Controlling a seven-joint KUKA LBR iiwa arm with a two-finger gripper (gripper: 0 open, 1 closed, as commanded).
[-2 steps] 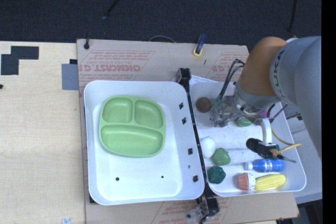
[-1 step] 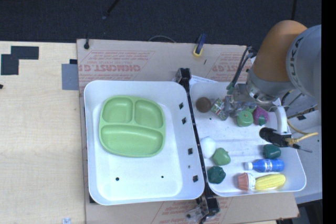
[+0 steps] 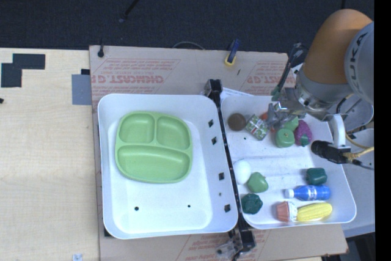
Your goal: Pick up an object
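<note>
The end effector [image 3: 279, 114] hangs low over the right bin [image 3: 348, 208], just above a green cup [image 3: 285, 137] crowded by a purple toy [image 3: 303, 132]; I cannot tell its state. A descent could nudge neighbours and miss.

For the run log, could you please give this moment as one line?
arm: over right bin | gripper: low by green toy | grasp: unconfirmed | tray: left bin

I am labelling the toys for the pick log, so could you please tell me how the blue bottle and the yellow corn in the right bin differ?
The blue bottle is blue with a white end on its left, while the yellow corn is yellow throughout. The bottle looks smooth; the corn's surface looks ridged. The bottle lies farther from the bin's near edge, the corn just below it. Both lie on their sides, roughly parallel, in the right bin.
</note>
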